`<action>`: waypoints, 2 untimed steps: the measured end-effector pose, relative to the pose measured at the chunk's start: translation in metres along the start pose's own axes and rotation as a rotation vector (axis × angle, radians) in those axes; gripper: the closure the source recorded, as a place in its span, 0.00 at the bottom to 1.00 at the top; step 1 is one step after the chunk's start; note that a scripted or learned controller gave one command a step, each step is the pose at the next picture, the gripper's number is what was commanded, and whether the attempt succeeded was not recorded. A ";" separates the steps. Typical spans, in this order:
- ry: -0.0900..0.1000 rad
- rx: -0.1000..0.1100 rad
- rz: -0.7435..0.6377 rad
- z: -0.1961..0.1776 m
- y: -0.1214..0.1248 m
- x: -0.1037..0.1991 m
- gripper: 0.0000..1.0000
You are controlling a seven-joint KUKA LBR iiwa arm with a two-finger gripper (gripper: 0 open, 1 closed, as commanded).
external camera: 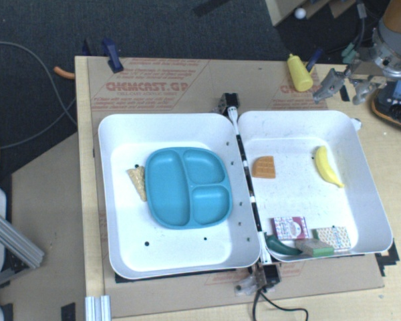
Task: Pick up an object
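Hovering outside the right bin (371, 199) at its one o'clock corner, your gripper (343, 85), fingers spread and carrying nothing, must next descend toward the banana (327, 166) at the bin's two o'clock.

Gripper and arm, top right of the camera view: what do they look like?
The gripper is bare grey metal with two short fingers. The arm behind it is grey with an orange band above the wrist, and dark cables run alongside it.

A blue divided plate (187, 196) is parked in the left bin (120, 246); a banana (327, 166) and waffle (264, 167) are seen in the right bin (371, 212), gripper (344, 85) raised beyond it.
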State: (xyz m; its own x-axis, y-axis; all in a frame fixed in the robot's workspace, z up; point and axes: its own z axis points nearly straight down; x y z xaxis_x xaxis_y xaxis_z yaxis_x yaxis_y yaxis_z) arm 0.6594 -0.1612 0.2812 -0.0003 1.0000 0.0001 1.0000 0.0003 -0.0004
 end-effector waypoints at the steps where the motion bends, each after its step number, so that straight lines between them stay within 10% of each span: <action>1: 0.000 0.004 0.001 0.123 0.006 -0.059 0.00; 2: 0.001 0.002 0.001 0.198 -0.014 -0.045 0.00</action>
State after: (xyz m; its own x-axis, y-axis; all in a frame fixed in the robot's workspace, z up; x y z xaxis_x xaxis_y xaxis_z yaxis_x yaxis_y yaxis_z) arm 0.6453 -0.2060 0.0836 0.0004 1.0000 0.0011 1.0000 -0.0004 -0.0025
